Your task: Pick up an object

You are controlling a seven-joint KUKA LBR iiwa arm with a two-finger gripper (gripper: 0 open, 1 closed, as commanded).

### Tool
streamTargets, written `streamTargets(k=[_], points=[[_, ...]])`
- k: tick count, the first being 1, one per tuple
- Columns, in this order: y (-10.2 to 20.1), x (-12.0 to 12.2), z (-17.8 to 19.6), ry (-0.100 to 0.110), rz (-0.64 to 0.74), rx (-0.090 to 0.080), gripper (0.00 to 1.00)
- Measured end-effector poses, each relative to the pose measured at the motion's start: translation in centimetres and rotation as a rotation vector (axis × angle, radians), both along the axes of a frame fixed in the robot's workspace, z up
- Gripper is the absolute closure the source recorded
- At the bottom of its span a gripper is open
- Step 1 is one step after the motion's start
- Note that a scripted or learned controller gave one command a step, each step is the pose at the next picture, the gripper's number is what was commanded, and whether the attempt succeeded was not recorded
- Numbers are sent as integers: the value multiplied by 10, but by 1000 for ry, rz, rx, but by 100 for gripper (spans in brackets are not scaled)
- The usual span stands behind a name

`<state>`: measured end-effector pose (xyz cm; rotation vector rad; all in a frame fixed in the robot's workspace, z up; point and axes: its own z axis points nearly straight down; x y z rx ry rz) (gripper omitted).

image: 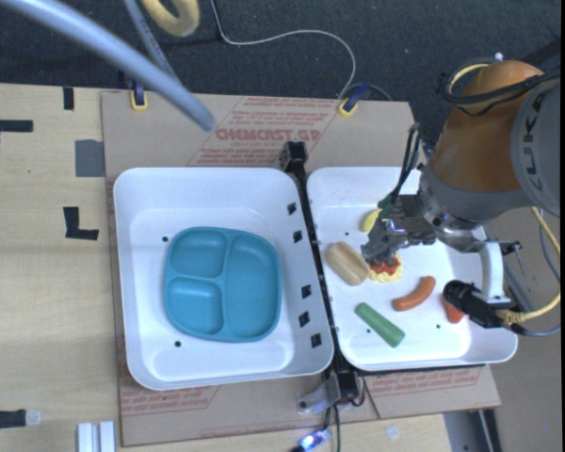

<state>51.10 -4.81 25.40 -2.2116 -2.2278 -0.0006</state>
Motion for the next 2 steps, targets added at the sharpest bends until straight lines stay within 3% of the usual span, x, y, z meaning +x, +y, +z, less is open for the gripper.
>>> streamTargets(k=[1, 2], points=[[54, -14, -2, 1, 0, -1, 100], [107, -11, -8, 1, -1, -2, 100]])
